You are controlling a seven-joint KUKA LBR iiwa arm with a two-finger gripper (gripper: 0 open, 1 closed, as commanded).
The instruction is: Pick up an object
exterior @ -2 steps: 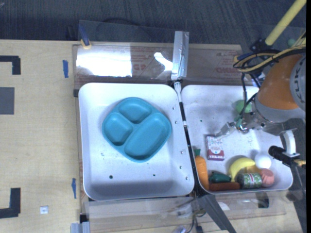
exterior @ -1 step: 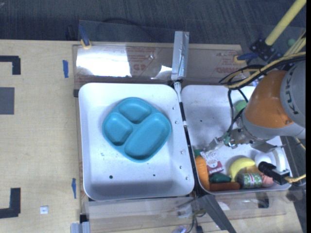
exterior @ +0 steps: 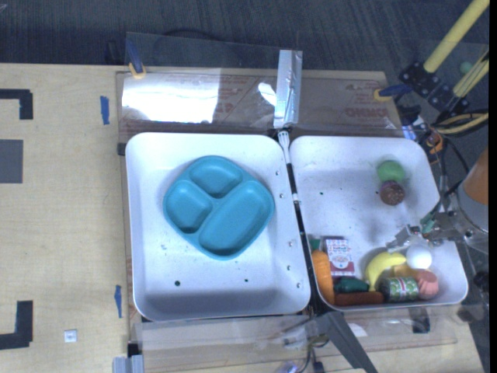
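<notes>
The right bin holds several small items. A green ball and a brown ball lie near its far right corner. Along the near wall sit an orange carrot, a red and white carton, a yellow banana, a white egg, a green can and a pink piece. My gripper is low over the bin's right side, just above the egg and banana. Nothing is visibly held.
A blue divided plate lies in the left bin. A clear plastic sheet and a metal strip stand behind the bins. Yellow and black rig parts with cables crowd the far right.
</notes>
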